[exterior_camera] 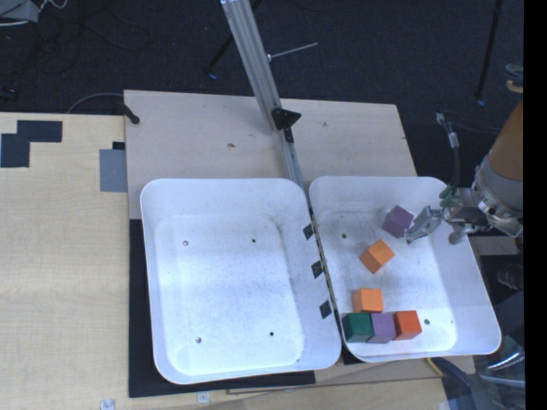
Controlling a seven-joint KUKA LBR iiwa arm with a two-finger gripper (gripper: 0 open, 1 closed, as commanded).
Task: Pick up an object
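A slanted aluminium rail (pixel 259 67) runs from twelve o'clock down to the seam between the two bins, with a black bracket (pixel 285 118) clamped partway along it. The pale table (pixel 205 139) lies beneath. At nine o'clock sits a light wood panel (pixel 60 263) carrying dark blue (pixel 30 139) and grey patches (pixel 112 169). Black cables (pixel 102 101) trail at eleven o'clock.

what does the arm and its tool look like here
The arm enters from the right with a grey body and an orange band above the wrist. Its tool is a small metallic grey assembly with thin silvery fingers, and a dark cable runs beside it.
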